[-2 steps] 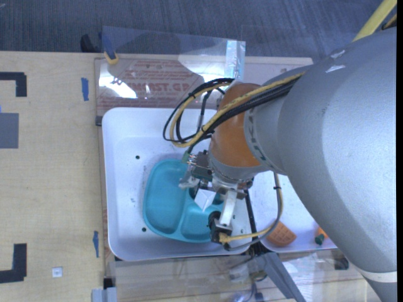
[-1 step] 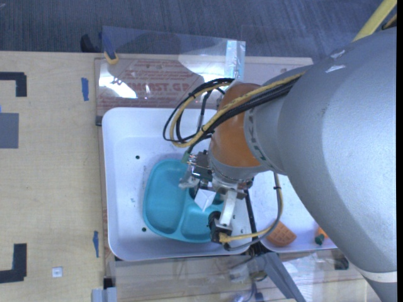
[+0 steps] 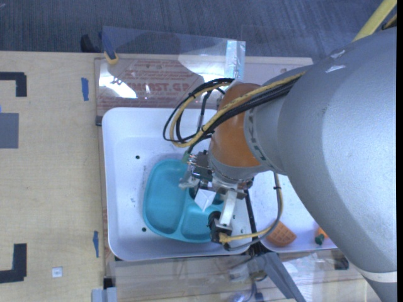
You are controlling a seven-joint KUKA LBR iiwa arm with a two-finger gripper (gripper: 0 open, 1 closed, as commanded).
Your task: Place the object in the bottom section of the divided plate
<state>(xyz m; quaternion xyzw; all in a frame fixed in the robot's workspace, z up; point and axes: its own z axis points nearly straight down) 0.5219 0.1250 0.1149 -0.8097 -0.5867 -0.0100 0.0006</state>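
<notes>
Over the left bin, seen from the fixed overhead camera, the grey arm reaches in from the right and hangs its gripper low above the teal divided plate. It sits near the plate's right-hand compartments, apparently lined up for a drop there. The wrist hides the pincer, so whether it is wide, narrow or holding anything cannot be told. The object cannot be picked out beneath it; a ridged orange piece, possibly that object, lies apart beside the bin's right edge.
</notes>
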